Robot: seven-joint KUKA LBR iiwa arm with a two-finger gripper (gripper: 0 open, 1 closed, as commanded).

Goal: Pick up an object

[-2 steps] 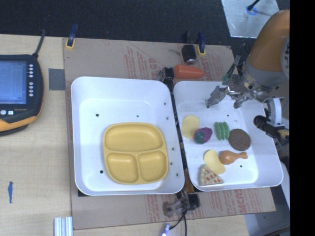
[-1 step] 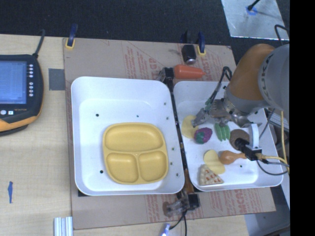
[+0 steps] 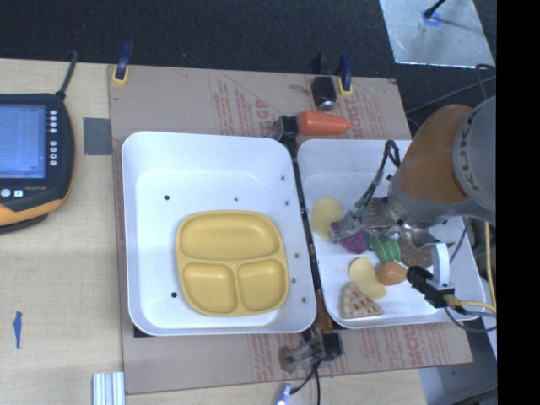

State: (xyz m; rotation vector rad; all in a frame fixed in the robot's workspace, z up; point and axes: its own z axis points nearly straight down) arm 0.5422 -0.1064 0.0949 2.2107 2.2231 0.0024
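Gripper [image 3: 350, 224] down in the right bin [image 3: 337, 163], right over the toy food pile.

Can't tell how the jaws stand. A purple piece [image 3: 356, 242] sits just under them, a pale yellow lemon-like piece [image 3: 326, 213] just left, green [image 3: 387, 249] and orange [image 3: 391, 272] bits off to the right. The yellow divided tray [image 3: 232, 261] lies well left, in the other bin [image 3: 139, 226].

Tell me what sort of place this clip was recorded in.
Most likely a robotics lab bench set up for grasping trials. Two white bins sit on cardboard clamped to a wooden bench, a teach pendant lies at the left, and the arm's end effector hovers over toy food in the right bin.
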